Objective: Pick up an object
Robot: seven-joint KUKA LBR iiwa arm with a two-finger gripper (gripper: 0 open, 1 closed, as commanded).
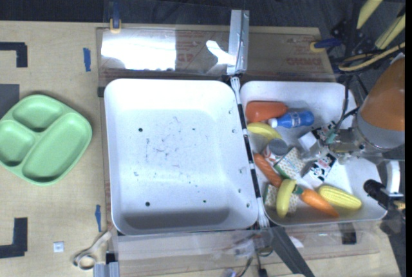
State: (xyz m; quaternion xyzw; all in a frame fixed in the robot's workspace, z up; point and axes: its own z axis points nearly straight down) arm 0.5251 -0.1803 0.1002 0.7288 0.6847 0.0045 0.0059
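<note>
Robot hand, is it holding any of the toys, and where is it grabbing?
It cannot be told. The gripper is low in the right bin among the toys, but no toy shows between its fingers.

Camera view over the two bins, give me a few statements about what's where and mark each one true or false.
1. The toys lie in the right bin. True.
2. The green divided plate sits inside the left bin. False: it rests on the bench, left of that bin.
3. The blue bottle lies beside the orange toy at the right bin's far end. True.
4. The yellow corn lies at the right bin's far end. False: it lies near the front edge, beside the carrot.
5. The gripper is over the left bin. False: it is over the right bin.
</note>
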